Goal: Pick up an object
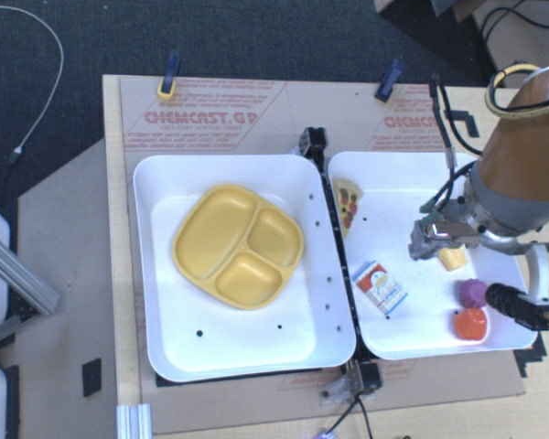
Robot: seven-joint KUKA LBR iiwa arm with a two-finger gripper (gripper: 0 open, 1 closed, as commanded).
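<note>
You have 2 bins side by side on the worktop (119, 245), their inner walls touching along the middle. In the left bin (156, 337) a divided plate (238, 245) lies alone, toward the far half. In the right bin (384, 341) a flat packet (347, 204) lies against the left wall near the far corner, and a small carton (380, 287) lies nearer you, also on the left side. Toward the right edge a ball (473, 292) sits just behind a round fruit (471, 324), the 2 touching. A small block (453, 259) lies behind the ball, just beside the end effector (428, 243), which is over the bin's middle.
</note>
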